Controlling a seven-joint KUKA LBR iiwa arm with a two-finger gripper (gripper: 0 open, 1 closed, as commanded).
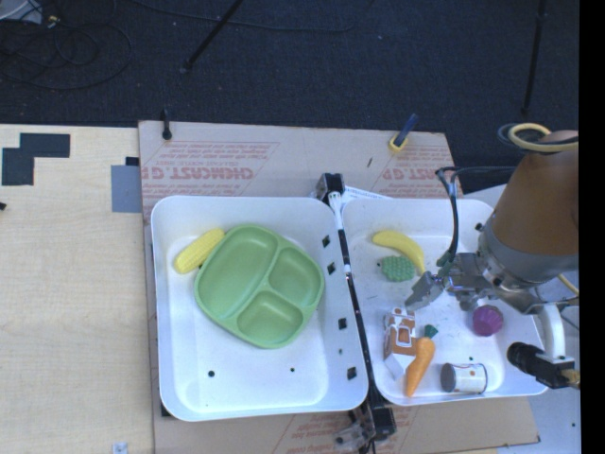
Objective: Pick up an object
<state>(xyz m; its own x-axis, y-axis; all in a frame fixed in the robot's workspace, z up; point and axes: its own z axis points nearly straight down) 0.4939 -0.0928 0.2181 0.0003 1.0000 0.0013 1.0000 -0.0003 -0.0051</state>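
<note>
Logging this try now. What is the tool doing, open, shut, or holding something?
Tool: cannot be told; it hangs over the right bin near the green toy, with nothing seen in its grip.

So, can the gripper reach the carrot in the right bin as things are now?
Probably yes. The gripper hangs in the right bin, just above the carrot, which lies uncovered. A small carton touching its side may crowd the fingers.
</note>
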